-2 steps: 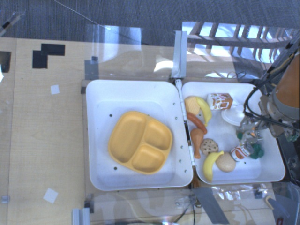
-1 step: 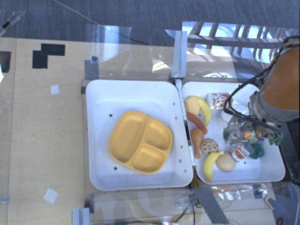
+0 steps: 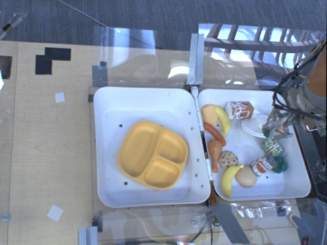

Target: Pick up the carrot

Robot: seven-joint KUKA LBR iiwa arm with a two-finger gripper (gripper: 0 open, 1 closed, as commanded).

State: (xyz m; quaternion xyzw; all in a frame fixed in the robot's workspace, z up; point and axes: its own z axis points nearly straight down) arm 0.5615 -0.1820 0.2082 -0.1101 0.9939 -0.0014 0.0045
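Nothing lifted yet: the tapered orange carrot (image 3: 214, 153) lies centre-right (bin's left edge), while the tool (image 3: 277, 128), grip unreadable, hovers far right.

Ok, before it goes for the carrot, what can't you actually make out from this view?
- Gripper: small and blurred over the right bin, so its finger state is unreadable.
- Carrot: lies against the bin's left wall beside the cookie; its tip blends into the wall's shadow.
- Arm: cut off by the right edge.
- Small green and red items by the gripper: too small to identify.
- Carton: label too blurred to read.
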